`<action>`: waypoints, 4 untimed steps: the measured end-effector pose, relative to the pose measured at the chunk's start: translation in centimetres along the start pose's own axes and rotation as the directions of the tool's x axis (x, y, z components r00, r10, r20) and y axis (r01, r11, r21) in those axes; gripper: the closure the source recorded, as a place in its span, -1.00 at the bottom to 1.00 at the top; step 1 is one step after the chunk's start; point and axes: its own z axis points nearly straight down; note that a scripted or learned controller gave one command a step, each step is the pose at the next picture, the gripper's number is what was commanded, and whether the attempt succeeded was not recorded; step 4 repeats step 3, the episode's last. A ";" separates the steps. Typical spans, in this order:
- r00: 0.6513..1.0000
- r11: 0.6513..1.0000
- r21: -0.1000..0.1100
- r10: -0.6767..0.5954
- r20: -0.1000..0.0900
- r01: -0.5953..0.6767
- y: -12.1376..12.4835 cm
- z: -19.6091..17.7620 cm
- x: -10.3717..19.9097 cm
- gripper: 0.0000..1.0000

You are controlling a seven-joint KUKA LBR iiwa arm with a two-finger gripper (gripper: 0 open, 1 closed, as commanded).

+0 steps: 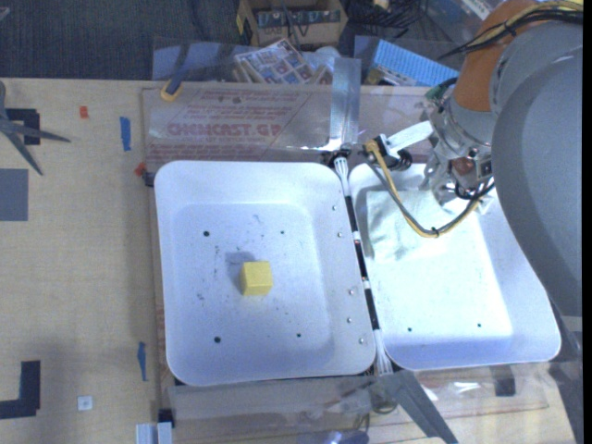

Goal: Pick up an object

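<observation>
Yellow block (257, 277) lay in left bin (185, 192); judged light, rigid; grip opposite flat sides. Pincer (455, 176) state indiscernible.

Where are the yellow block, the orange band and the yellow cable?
Yellow block (256, 277), camera view, its top face.
Orange band (481, 67), camera view, its left side.
Yellow cable (400, 203), camera view, mid-curve over the right bin.

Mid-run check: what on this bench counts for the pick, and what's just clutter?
For the pick: yellow block in the left bin; gripper above the right bin.

Clutter: yellow cable, clear plastic sheet, blue tape, boxes behind the bench.
</observation>
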 end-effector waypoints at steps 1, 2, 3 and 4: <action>0.988 0.988 0.003 0.152 0.000 -0.152 -0.3 -0.4 -1.7 1.00; 0.993 0.993 -0.001 0.117 -0.002 -0.117 -2.9 -15.1 -3.9 1.00; 0.988 0.988 -0.002 0.152 -0.004 -0.152 -6.4 -25.0 1.9 1.00; 0.988 0.988 -0.002 0.152 -0.004 -0.152 -6.4 -25.0 1.9 1.00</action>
